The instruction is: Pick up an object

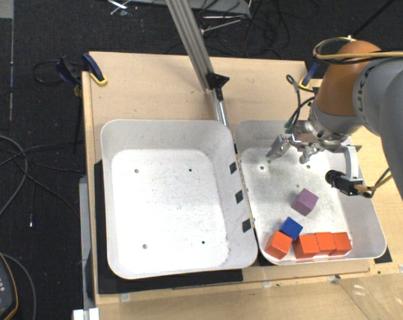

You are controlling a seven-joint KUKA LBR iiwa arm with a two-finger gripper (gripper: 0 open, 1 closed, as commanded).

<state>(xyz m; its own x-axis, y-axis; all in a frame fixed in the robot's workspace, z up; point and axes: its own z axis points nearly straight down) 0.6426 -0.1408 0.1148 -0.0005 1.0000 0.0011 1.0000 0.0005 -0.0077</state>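
Blocks are lying in the right white bin (361, 209), lower right of frame: a small purple cube (305, 201), a blue cube (291, 228), and orange blocks (313, 243). They are probably light, rigid, and best gripped on opposite flat faces. The gripper (292, 149) is hovering above and left of the purple cube, well apart, its fingers spread and carrying nothing.

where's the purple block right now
The purple block lies in the right bin, apart from the others, just above the blue block and below the gripper.
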